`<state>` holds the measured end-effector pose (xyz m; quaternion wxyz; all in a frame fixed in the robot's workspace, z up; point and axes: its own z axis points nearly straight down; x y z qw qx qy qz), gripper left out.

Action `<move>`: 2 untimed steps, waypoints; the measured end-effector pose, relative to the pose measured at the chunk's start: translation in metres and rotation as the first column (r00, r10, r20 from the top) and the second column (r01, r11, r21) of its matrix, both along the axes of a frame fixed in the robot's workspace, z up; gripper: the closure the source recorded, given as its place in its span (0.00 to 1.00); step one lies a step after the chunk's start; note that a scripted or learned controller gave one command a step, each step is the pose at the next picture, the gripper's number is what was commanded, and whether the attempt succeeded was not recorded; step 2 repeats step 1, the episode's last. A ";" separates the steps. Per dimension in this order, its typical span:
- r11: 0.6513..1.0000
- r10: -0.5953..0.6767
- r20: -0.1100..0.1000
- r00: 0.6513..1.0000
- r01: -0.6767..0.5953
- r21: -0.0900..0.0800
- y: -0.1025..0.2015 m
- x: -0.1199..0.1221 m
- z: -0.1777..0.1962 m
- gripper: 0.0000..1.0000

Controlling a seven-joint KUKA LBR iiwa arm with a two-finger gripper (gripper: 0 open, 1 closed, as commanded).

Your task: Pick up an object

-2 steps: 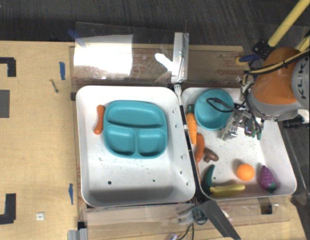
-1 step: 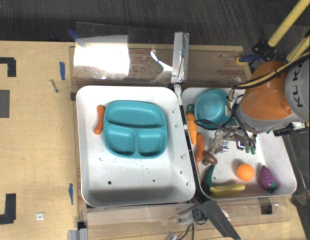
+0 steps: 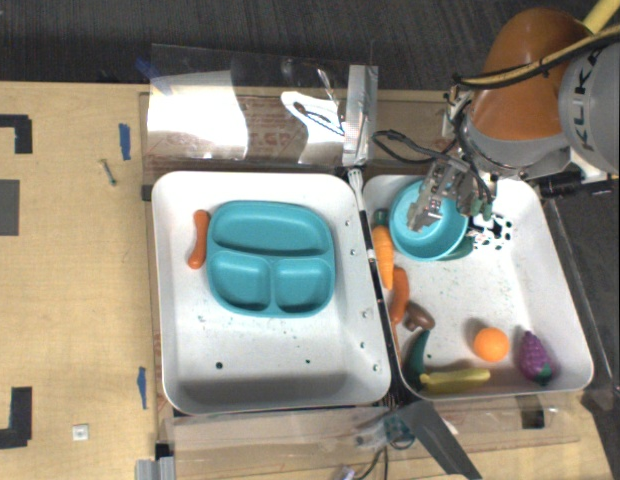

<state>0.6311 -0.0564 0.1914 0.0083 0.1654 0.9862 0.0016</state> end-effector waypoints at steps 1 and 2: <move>0.993 -0.115 -0.011 0.993 0.115 0.001 0.052 -0.001 -0.005 1.00; 0.993 -0.115 -0.011 0.993 0.115 0.001 0.052 -0.001 -0.005 1.00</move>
